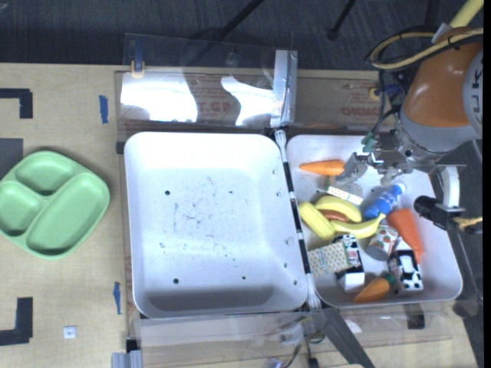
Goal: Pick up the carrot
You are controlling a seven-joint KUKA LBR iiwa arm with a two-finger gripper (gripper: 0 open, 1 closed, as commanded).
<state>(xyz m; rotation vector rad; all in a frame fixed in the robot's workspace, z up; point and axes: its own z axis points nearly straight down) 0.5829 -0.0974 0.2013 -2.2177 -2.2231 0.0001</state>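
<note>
Nearest to me, along the front wall of the right bin (445,288), I see a small orange carrot-like piece (374,289) beside black-and-white toys (406,271). Just beyond sit a patterned block (330,257), a yellow banana (341,215) and a larger orange piece (407,231) toward the right wall, with a blue bottle (383,201) above it. The left bin (207,221) lies alongside, and a green divided plate (50,202) rests on the desk (61,297) far left. Farther back, the carrot (322,168) lies near the right bin's far wall, and the claw (360,167) hangs just right of its tip; I cannot tell whether it is apart or together.
</note>
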